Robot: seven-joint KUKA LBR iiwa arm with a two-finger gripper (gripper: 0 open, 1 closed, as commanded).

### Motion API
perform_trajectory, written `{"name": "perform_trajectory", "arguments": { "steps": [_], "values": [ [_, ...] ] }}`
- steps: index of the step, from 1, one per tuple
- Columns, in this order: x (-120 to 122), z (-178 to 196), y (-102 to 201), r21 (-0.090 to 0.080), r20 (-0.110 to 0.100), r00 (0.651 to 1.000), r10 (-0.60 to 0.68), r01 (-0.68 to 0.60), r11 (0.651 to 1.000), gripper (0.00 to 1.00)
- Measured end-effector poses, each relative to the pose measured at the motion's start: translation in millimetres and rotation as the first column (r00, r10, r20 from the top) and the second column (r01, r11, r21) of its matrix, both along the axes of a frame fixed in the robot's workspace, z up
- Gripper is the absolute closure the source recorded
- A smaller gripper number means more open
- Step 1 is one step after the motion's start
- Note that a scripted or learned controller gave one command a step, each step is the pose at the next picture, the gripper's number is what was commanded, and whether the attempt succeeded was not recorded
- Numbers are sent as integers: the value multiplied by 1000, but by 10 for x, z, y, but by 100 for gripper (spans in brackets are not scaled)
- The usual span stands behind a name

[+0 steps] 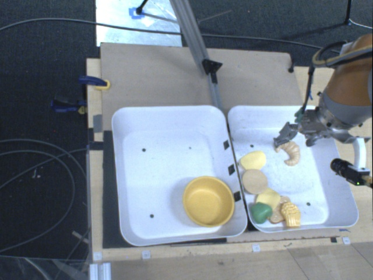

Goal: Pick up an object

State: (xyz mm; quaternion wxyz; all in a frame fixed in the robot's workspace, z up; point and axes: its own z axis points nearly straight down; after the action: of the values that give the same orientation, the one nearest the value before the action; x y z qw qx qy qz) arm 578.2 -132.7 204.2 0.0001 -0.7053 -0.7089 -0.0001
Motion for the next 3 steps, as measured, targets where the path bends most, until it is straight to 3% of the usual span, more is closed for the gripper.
{"name": "perform_trajectory", "arguments": {
  "steps": [2,3],
  "values": [
    [-105,-1081,16,0,-2,1000,-4,4,1000,0],
    [-92,-947,13,-1,2,1000,-6,6,1000,100]
  ]
}}
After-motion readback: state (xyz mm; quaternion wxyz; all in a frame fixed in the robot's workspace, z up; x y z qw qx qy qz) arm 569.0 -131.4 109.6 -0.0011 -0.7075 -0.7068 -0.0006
